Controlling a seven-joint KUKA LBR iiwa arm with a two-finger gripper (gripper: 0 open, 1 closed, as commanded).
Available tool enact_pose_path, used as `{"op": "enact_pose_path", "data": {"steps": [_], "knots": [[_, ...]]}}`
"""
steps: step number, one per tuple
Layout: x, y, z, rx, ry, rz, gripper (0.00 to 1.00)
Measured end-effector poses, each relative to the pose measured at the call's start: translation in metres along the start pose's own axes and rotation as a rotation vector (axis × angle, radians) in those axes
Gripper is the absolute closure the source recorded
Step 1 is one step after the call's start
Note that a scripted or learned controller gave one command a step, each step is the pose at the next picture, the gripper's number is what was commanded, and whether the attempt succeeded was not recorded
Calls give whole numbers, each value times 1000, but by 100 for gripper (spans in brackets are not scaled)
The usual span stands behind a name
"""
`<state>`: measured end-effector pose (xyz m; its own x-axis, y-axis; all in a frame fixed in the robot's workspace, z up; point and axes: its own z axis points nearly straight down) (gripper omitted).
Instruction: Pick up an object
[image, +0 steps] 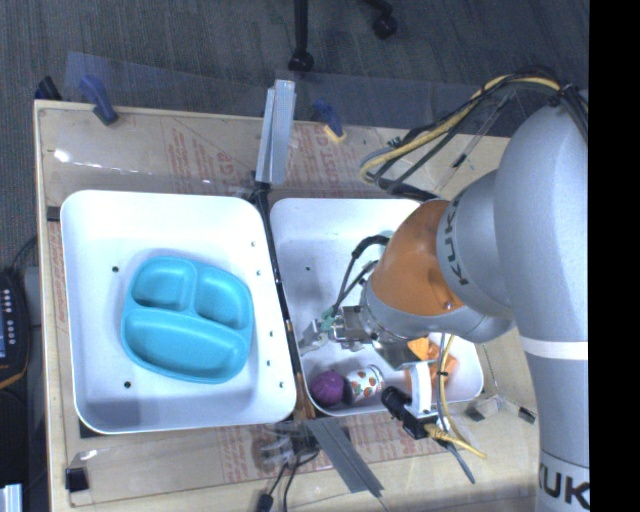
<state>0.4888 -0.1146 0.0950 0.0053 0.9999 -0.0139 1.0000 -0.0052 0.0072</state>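
Over the right bin (300, 235), from the fixed overhead camera, I have the arm (520, 230) bent down so its orange band (420, 270) covers the gripper (335, 330); I cannot tell its state from here. Near the bin's front wall lie a purple ball (327, 386) and, just beside it, a small patterned object (364, 383); something orange (422, 348) peeks out under the wrist. The left bin (90, 230) carries a blue divided tray (188, 317). To do this well, I'd pick one target, probably the ball, centre the gripper over it, keep off the front wall, and descend straight so nothing rolls away.
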Motion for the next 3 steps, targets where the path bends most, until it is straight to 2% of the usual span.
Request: {"op": "enact_pose_path", "data": {"steps": [1,2,3], "knots": [[2,63,2,3,4,-4,0],[7,12,-3,-12,-12,9,0],[1,79,2,4,8,-6,0]]}}
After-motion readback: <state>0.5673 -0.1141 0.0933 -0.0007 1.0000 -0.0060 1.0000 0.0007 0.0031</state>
